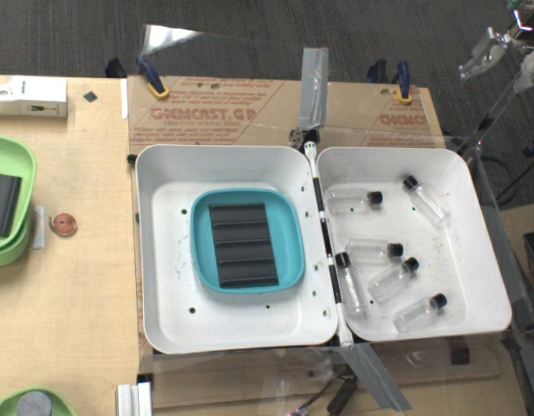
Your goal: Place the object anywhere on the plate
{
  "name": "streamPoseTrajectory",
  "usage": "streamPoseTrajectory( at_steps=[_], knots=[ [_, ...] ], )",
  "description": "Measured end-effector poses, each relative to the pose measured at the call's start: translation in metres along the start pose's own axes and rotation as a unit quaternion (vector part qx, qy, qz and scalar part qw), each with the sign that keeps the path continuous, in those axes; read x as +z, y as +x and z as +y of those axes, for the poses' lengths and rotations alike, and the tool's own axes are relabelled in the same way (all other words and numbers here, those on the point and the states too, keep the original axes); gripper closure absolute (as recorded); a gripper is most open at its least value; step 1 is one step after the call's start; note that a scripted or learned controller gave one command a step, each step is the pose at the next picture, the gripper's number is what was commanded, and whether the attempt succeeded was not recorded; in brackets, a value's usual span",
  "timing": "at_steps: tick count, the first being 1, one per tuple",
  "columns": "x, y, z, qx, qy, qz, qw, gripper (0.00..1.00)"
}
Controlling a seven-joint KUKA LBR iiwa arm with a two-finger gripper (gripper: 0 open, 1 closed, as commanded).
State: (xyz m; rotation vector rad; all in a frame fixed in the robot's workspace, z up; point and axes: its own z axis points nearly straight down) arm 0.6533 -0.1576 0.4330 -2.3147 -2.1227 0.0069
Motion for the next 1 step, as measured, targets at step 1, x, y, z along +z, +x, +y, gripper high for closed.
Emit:
streamPoseTrajectory(
  at_steps=[1],
  knots=[
    [0.0, 0.0, 0.0, 0.0, 0.0, 0.0, 1.0, 0.0]
  ],
)
